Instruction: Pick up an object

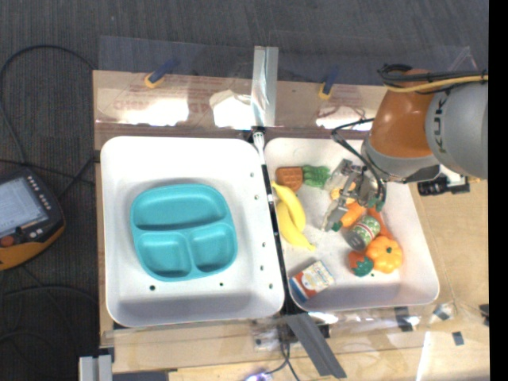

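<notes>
We found the claw (347,199) low in the right-hand bin (421,236), at right of centre in the frame, its fingers spread apart with nothing clearly between them. Just below it lay an orange carrot-like toy (350,215) touching a small can (364,230), and beside those a small toy pumpkin (383,254). The banana (290,215) lay against the bin's left wall, with a carrot with green top (303,176) above it and a small carton (313,279) at lower centre. The left bin (119,213) held a teal divided tray (185,230).

We judged the crowding the main risk: with toy, can and pumpkin pressed together, closing could catch an edge, push the can aside, or pinch two things and drop both on lifting.
</notes>
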Motion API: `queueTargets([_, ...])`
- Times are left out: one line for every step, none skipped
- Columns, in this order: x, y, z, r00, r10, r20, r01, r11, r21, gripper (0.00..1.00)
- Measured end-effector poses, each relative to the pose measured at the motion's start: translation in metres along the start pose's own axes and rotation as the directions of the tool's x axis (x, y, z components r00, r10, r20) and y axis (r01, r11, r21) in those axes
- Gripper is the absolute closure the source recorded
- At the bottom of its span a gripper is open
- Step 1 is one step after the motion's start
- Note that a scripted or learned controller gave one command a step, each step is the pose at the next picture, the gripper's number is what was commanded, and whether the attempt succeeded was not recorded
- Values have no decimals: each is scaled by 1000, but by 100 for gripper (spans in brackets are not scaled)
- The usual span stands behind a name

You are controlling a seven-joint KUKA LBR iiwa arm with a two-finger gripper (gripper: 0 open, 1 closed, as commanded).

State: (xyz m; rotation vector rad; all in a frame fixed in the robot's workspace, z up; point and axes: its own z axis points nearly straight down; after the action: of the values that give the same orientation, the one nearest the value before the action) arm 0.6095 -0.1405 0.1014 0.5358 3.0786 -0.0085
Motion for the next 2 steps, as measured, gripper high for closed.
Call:
queueTargets([20,-6,10,1000,24,0,-24,1000,-3,0])
queueTargets([18,-5,-1,1000,22,3,-22,1000,-2,100])
